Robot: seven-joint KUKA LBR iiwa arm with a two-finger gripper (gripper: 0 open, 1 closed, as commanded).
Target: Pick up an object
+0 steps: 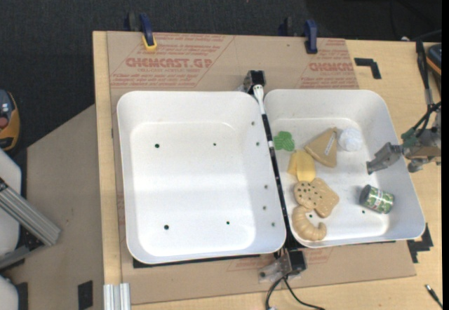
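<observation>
Gripper [379, 158] at 3 o'clock of right bin [400, 228], can't tell its state, nothing held; risk: it clips the bin wall or knocks the green can [377, 198] at 5 o'clock.

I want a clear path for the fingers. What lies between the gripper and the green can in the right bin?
Nothing: in the camera view, only bare white bin floor separates the gripper from the green can just below it.

Two shallow white bins sit side by side: a left bin [189, 175] and a right bin [351, 109]. The right bin holds seven items: one green leafy piece [283, 141], one tan wedge [323, 147], one white ball [349, 139], one yellow block [302, 166], one holed cracker [316, 195], one croissant [309, 224] and one green can [377, 198]. Two clamps grip the board's far edge beyond the bins, one yellow-tipped [146, 31] and one blue [310, 35].
</observation>
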